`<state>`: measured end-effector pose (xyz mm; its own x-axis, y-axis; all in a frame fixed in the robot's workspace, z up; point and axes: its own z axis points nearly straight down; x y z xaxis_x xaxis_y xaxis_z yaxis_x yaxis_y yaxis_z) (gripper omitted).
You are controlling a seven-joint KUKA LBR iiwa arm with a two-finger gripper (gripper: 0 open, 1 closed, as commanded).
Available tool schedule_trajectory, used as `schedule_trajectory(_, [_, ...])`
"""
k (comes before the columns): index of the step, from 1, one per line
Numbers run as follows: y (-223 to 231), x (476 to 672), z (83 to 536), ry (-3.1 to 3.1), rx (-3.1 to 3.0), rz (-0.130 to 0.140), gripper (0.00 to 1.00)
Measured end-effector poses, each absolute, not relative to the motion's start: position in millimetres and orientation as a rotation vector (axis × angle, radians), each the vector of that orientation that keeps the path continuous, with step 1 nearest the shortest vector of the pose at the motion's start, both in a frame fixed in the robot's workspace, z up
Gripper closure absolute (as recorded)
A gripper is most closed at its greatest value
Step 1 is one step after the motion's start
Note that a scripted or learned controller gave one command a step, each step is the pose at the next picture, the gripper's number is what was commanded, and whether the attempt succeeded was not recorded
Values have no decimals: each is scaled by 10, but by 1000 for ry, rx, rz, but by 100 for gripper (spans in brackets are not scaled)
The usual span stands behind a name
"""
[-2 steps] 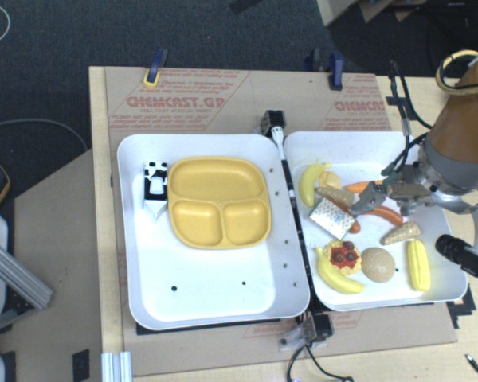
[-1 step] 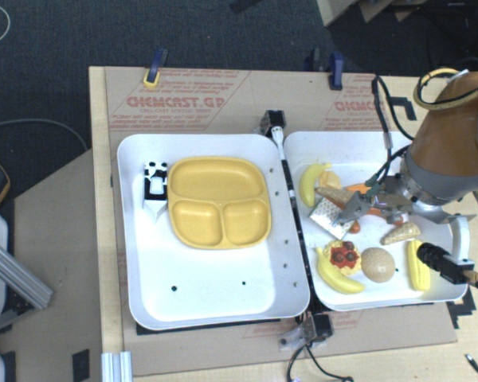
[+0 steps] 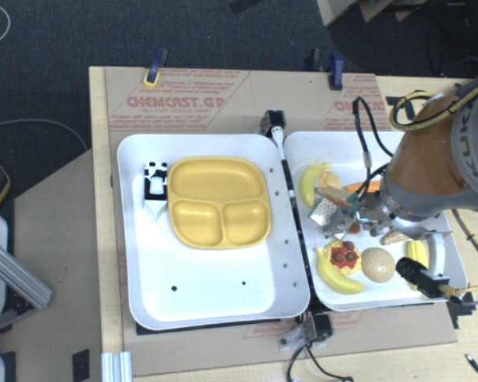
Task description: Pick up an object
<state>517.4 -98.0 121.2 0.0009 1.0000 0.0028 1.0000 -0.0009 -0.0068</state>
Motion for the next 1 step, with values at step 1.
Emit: schedule_trajectory(1, [-972,5165,823,-2217,-2219,4,0])
